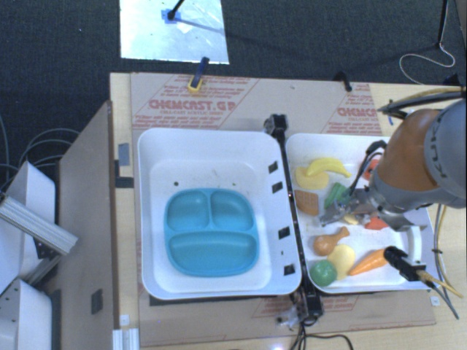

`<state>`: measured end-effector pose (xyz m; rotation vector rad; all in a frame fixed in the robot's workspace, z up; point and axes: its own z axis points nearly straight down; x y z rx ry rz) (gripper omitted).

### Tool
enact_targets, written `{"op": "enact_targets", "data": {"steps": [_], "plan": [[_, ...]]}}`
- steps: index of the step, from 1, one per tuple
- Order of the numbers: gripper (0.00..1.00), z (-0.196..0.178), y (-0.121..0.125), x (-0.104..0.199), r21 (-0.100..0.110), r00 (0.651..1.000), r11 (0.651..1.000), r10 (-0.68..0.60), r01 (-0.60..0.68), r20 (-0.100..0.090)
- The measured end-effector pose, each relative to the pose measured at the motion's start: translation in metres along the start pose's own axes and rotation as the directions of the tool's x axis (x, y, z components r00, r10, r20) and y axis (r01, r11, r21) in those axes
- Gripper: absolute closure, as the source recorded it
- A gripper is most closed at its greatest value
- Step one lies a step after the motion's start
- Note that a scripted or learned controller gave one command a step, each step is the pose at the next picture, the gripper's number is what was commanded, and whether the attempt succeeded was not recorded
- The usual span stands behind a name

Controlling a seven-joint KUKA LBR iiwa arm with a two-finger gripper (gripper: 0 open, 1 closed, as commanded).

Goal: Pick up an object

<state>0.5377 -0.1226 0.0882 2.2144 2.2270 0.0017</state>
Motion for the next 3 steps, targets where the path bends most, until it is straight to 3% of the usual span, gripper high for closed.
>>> {"op": "enact_targets", "data": {"steps": [1, 2, 3], "plan": [[0.0, -0.177, -0.006, -0.049, -0.016, 1.0, 1.0, 0.007, -0.007, 0.007], [0.0, 0.006, -0.014, -0.059, 0.012, 1.0, 1.0, 0.006, -0.006, -0.002], [0.0, 0.004, 0.004, 0.001, 0.0, 1.0, 1.0, -0.003, 0.003, -0.003]]}}
